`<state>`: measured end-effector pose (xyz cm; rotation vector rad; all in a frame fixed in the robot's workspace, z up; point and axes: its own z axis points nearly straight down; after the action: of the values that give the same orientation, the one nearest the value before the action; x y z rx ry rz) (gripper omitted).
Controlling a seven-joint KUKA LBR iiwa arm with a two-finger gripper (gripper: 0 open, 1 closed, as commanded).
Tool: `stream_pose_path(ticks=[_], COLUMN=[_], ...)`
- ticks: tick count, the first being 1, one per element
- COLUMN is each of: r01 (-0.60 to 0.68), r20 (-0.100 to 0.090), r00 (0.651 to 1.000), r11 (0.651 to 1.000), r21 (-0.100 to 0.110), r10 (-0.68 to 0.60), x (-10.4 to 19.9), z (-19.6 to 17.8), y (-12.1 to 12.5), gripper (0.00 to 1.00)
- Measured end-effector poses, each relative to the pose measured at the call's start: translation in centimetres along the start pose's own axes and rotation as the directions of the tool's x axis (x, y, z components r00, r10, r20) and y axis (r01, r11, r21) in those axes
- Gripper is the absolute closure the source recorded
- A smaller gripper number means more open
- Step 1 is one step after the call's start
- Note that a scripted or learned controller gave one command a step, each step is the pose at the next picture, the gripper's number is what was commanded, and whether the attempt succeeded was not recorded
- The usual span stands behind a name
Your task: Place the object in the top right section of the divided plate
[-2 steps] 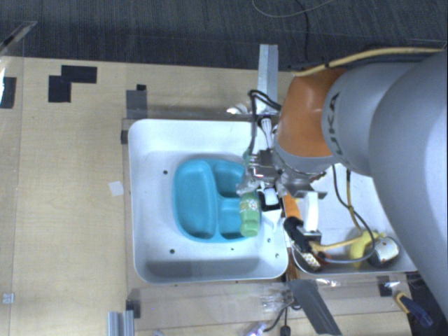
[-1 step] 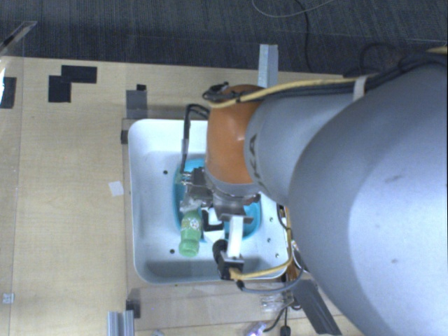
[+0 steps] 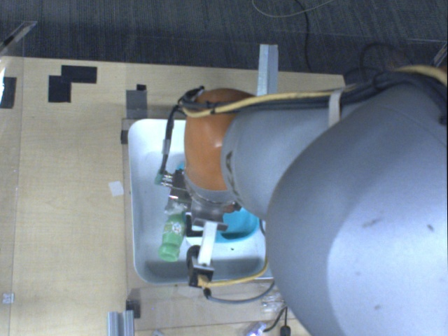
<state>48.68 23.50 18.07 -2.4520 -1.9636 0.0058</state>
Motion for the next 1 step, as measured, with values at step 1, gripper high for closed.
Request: stream_pose_path(ticks=[1], r01=[0.25], r20=[0.0], r00=[0.968], r11=[0.968], r21=[-0.001], r10=[-0.25], x=[1.31], z=[4.55], y=[6.31], gripper=[1.0])
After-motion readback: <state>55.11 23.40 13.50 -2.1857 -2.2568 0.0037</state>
